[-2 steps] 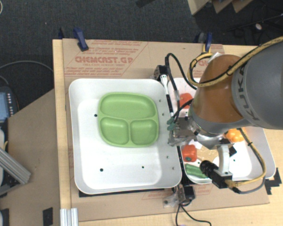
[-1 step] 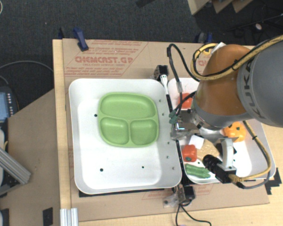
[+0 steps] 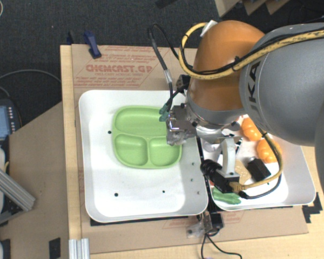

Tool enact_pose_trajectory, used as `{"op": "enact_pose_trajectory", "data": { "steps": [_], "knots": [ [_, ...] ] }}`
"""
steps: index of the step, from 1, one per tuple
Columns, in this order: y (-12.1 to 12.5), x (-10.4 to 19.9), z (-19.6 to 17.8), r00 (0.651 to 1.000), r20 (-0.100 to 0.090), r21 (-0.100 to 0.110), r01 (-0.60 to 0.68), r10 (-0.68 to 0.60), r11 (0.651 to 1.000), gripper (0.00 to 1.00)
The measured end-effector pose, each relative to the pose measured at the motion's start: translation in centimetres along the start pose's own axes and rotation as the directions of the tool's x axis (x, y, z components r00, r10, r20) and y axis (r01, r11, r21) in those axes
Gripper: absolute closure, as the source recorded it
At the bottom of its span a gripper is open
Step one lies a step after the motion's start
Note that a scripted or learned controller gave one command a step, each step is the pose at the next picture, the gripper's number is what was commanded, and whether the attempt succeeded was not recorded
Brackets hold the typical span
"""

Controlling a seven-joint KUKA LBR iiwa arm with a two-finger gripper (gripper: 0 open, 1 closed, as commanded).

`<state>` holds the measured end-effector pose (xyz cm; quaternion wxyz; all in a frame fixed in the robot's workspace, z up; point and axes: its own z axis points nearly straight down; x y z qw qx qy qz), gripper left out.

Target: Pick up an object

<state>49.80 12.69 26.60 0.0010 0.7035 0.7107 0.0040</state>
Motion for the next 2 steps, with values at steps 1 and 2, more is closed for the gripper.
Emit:
{"op": "enact_pose_trajectory", "data": {
  "steps": [1, 2],
  "knots": [
    [-0.5, 10.6, -7.9, 1.0, -0.004, -0.002, 0.004, -0.004, 1.0, 1.0],
    [-1.6, 9.9, -27.9, 1.0, -0.006, -0.012, -0.008, 0.008, 1.0, 1.0]
  ]
}}
